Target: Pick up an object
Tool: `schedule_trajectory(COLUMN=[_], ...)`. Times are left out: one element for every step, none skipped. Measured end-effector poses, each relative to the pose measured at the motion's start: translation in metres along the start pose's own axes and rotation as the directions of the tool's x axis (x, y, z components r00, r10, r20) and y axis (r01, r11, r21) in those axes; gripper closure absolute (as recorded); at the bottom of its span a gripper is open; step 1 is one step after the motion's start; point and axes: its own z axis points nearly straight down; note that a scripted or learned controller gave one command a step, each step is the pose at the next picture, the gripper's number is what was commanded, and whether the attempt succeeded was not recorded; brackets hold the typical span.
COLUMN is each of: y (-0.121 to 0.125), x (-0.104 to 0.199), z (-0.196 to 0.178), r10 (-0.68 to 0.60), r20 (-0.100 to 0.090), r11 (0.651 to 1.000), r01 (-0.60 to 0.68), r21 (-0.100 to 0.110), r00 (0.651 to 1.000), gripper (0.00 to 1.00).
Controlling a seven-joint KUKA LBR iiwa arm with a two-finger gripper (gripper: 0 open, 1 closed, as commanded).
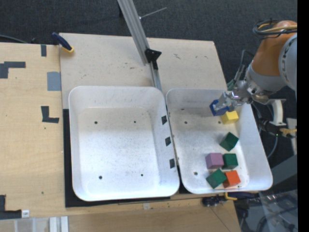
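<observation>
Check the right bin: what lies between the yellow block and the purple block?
Camera view: a dark green block sits between the yellow block and the purple block.

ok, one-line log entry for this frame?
gripper over right bin, upper part | blue block at fingers, grasp unclear | yellow block beside | five blocks lower right

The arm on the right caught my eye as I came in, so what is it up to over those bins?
A program is driving the grey arm, which reaches in from the right over the right bin. Its gripper is at the bin's far right corner, right by a blue block and a yellow block. Whether it grips either one cannot be told from here. Further down the same bin lie three green blocks, a purple block and an orange block.
</observation>
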Motion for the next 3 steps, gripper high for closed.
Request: schedule_trajectory(y=[-0.003, -0.004, -0.007], x=[0.010, 0.010, 0.058], z=[-0.055, -0.043, -0.052], r10=[-0.001, 0.000, -0.004], r20=[0.000, 0.000, -0.002], r11=[1.000, 1.000, 1.000], r01=[0.001, 0.000, 0.004], r21=[-0.002, 0.005, 0.004], r00=[1.000, 1.000, 1.000], gripper=[1.00, 1.00, 1.00])
